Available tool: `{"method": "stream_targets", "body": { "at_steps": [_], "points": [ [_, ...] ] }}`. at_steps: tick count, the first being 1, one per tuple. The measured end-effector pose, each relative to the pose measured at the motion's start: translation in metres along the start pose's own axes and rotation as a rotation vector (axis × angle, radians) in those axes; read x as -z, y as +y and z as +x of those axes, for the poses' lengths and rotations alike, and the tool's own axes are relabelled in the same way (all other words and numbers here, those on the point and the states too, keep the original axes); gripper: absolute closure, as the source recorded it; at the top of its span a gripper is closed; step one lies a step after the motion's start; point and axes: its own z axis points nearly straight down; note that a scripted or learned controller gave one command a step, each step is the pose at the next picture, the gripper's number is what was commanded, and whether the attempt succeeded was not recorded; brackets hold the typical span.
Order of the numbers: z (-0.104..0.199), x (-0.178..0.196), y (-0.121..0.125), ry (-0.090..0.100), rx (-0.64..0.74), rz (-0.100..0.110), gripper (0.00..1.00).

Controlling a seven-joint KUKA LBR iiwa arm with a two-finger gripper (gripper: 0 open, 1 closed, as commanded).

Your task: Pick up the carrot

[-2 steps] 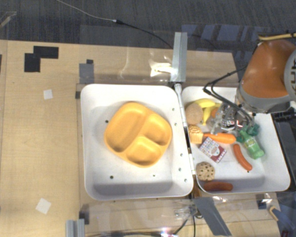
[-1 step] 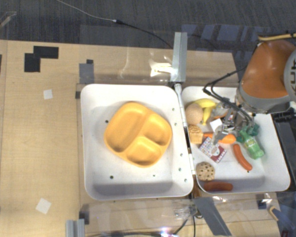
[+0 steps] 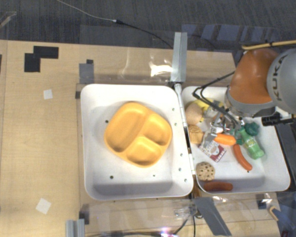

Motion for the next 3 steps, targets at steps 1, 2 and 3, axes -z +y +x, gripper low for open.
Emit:
{"method": "stream_targets", "body": {
  "at_steps": [1, 2, 3],
  "points": [
    [0.036, 0.010, -0.013, 0.009, -0.263, 0.002, 0.00],
    [0.022, -0.003, -0.003, 0.003, -0.286, -0.002, 0.00],
    [0.019, 0.007, 0.000, -0.002, -0.278, -0.005, 1.00]
  ]
}}
